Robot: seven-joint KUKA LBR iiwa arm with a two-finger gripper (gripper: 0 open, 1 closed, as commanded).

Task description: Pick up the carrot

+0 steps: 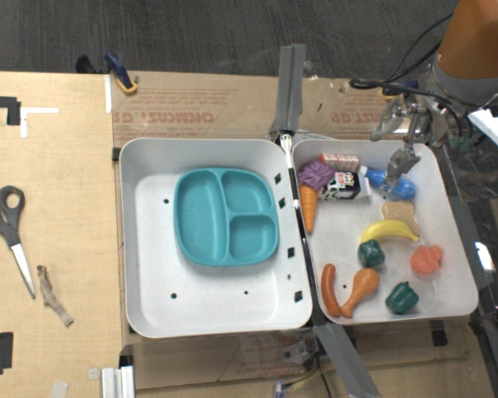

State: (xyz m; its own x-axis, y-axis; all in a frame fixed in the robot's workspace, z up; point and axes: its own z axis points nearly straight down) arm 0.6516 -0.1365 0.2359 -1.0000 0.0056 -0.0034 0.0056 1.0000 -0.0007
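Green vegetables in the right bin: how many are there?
2. One dark green vegetable lies under the banana; one green pepper sits near the bin's front right corner. Others may be hidden.

Two bins stand side by side on the table [50, 222]. In the left bin [141, 305] lies a divided plate [227, 216]. The right bin [448, 305] holds the carrot [308, 207] along its left wall, with the grapes [315, 173] just behind it. The banana [389, 231] lies in the middle, the sausage [329, 289] and the chicken leg [361, 289] at the front. The end effector [397, 169] hangs over the back right part. Scissors [11, 230] lie on the table, far left.
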